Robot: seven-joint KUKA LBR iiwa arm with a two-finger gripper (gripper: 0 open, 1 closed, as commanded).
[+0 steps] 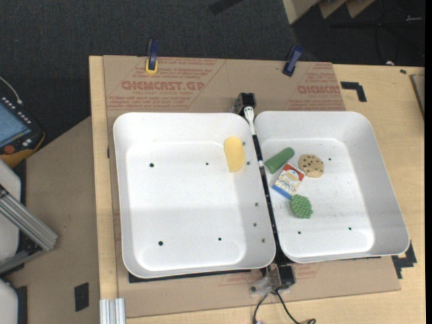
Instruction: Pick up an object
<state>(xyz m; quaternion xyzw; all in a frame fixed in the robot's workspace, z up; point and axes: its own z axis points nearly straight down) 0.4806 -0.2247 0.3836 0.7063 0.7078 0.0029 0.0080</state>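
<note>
Nothing grabbed yet, can't tell what the gripper's doing

Easiest pick: yellow block (234,154) alone in the left bin (135,201), just left of the divider (262,181). Drop straight down, avoid the wall.

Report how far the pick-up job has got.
Done: nothing looks picked. The yellow piece lies in the left bin; the green stick, cookie, small packet and green lump lie in the right bin. In hand: nothing. Left: the whole pick.
</note>
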